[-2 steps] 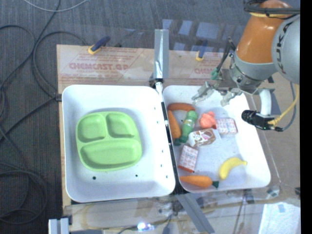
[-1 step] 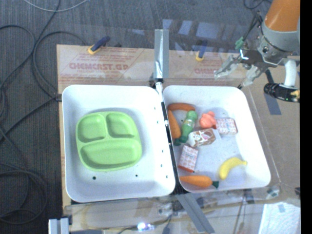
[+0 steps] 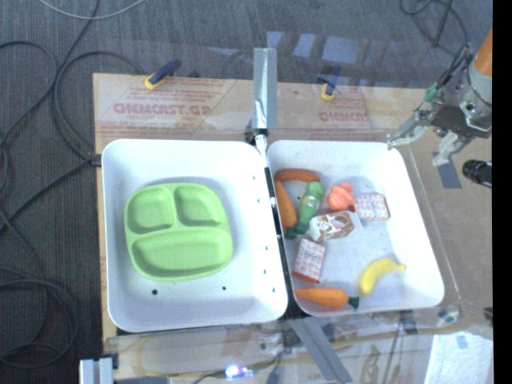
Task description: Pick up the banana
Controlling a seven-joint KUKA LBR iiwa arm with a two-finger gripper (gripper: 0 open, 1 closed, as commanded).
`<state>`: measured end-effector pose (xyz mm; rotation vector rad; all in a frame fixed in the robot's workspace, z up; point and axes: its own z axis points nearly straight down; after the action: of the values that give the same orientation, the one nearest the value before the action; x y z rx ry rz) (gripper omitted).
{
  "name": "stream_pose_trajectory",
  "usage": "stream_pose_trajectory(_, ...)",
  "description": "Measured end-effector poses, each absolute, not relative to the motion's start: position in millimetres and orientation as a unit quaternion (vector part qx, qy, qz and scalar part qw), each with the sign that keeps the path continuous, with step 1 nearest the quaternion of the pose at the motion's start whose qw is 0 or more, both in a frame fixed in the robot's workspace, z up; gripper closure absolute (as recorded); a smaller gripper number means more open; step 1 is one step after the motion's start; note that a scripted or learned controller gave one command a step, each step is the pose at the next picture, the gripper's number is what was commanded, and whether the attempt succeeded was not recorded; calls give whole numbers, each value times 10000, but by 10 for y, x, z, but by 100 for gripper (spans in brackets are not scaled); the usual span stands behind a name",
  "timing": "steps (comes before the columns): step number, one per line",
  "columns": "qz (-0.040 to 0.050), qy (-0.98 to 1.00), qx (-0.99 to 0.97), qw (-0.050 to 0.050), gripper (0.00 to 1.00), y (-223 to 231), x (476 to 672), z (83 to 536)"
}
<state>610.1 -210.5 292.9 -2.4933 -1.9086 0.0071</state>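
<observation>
My tool (image 3: 436, 138) hangs beyond the upper right corner of the right bin (image 3: 416, 206), over the surface (image 3: 200, 106), its two fingers spread apart with nothing between them. The banana (image 3: 379, 274) lies well apart from it, in the lower right part of that bin, curved, on the bare white floor. Just left of it, along the near wall, lies a carrot (image 3: 322, 297). Above that sits a small red-and-white carton (image 3: 310, 260), then a brown-and-white pouch (image 3: 333, 226), a green bottle (image 3: 309, 205) and a second carrot (image 3: 285, 204) against the left wall. The left bin (image 3: 120, 294) holds a green divided plate (image 3: 179, 230).
</observation>
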Motion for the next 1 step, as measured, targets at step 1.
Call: stream_pose_trajectory(1, 16, -5812, -8138, 23, 0, -1729, 5394, 1603)
